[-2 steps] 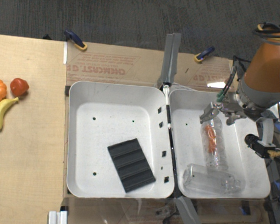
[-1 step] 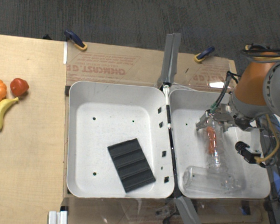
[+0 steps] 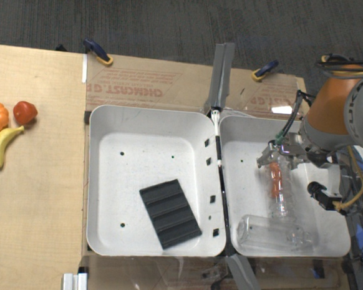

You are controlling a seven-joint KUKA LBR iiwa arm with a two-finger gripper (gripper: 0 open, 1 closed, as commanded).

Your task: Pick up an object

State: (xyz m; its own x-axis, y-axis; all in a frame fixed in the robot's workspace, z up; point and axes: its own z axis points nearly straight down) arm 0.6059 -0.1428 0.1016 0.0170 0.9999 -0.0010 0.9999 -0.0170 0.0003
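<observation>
The grey arm with the orange band is seen over the right-hand shallow white bin, its two-finger gripper lowered near the bin's far left part. Just below the gripper a slim clear plastic tube with an orange-red core lies lengthwise on the bin floor, its upper end at the jaws. Whether the jaws are wide, narrow or closed on the tube cannot be told, since the wrist and cabling mask them.

A clear plastic cup-like container lies on its side by the bin's near edge, just beyond the tube's lower end. In the left-hand white bin a dark ribbed rectangular block rests tilted toward the near right corner.

The step in hand is judged to be the descent and grasp on the tube. Next, a firm closure across the tube's narrow width would be called for, then a straight lift; a transparent, round body may slip or roll.

On the desk's left edge an orange, a red apple and a yellow banana are grouped.
</observation>
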